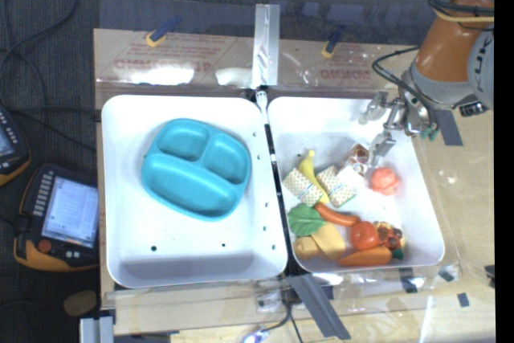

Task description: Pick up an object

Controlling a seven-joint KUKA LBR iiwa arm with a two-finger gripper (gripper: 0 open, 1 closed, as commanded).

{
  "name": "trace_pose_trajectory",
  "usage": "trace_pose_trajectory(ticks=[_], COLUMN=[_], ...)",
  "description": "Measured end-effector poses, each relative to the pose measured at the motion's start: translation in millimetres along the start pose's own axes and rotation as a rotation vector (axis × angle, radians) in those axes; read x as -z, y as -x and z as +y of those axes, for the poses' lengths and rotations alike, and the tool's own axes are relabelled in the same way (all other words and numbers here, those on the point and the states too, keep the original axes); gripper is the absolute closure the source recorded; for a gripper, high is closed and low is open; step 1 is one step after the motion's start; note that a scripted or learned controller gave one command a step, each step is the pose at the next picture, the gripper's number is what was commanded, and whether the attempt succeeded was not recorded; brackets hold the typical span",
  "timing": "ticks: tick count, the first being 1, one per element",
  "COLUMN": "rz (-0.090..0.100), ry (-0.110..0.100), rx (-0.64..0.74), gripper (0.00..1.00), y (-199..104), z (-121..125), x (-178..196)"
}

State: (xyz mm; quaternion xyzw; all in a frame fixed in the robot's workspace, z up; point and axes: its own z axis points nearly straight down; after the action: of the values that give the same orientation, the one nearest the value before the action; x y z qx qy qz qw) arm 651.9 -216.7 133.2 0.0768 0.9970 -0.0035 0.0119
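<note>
My gripper [382, 124] hangs over the far right part of the right bin [321, 118], its metal fingers spread open with nothing between them. Just below it lie a small brown and white item [359, 157] and a pink ball [385, 180]. Further in are a yellow banana [309, 168], two checkered packets [302, 185], a green leaf [303, 218], a red sausage shape [337, 214], a tomato [363, 234], a carrot [365, 257] and a tan block [325, 241].
The left bin [128, 253] holds a blue divided plate [197, 166]. A handheld pendant [56, 213] lies on the floor at the left. The arm's orange band [450, 44] stands at the upper right.
</note>
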Motion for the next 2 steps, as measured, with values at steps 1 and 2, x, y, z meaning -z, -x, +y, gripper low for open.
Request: trace_pose_trajectory(ticks=[1, 2], rz=[0.019, 0.032], ry=[0.0, -0.004], rx=[-0.142, -0.753], gripper=[0.0, 0.0], y=[-35.9, 3.7], z=[-10.0, -2.1], x=[-35.8, -43.6])
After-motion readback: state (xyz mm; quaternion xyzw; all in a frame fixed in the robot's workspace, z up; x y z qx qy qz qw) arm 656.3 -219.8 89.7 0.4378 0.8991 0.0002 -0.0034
